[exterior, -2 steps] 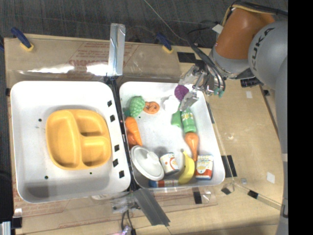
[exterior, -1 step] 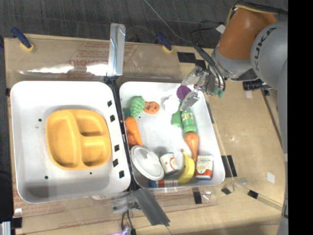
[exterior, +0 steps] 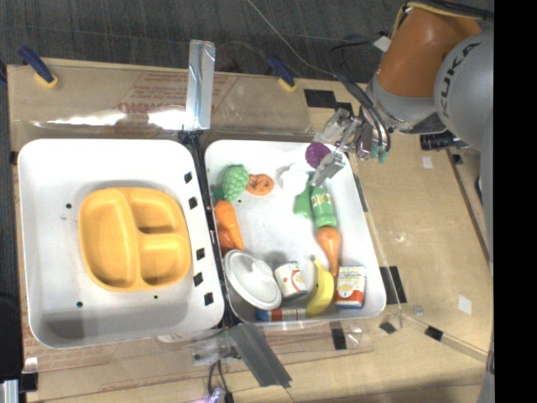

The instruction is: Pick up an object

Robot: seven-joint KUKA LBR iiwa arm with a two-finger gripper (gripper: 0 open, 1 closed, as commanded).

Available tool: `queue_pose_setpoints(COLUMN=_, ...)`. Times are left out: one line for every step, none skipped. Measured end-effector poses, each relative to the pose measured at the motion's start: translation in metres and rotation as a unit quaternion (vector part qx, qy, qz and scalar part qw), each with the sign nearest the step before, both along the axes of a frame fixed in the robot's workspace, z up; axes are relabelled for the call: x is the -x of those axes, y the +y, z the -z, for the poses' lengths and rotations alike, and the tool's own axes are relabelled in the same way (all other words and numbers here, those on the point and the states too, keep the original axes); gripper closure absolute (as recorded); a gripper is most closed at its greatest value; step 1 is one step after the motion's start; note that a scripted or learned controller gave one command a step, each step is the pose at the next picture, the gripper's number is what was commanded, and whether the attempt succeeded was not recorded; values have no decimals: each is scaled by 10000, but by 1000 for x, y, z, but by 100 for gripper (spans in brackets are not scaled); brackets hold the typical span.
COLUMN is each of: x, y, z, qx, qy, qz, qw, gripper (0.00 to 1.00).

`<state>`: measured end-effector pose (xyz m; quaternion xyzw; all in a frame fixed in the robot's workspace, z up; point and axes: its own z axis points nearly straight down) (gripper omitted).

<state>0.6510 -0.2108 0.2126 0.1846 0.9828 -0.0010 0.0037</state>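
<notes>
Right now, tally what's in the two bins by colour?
Yellow: 2, tray, banana
Orange: 3, two carrots, small piece
Green: 2, bottle, leafy vegetable
Purple: 1, purple item
White: 3, bowl, can, carton
Total: 11

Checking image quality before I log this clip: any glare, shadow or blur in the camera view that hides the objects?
Camera view: glare streaks the plastic sheet behind the left bin; a soft shadow sits in that bin's near-left corner; the gripper over the right bin looks slightly blurred, its outline hard to read; the yellow tray and toy food are evenly lit and legible.
</notes>
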Motion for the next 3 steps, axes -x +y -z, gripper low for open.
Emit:
queue_pose_setpoints(x=9, y=21, z=27, qx=-15, qy=33, qz=-392, qw=9992, gripper=100)
queue_pose_setpoints(x=2, y=13, z=36, qx=-9, qy=13, qz=654, qw=9979, gripper=100)
queue_pose_setpoints(x=4, y=53, z=4, qx=-15, qy=8, qz=1359, qw=9907, gripper=100)
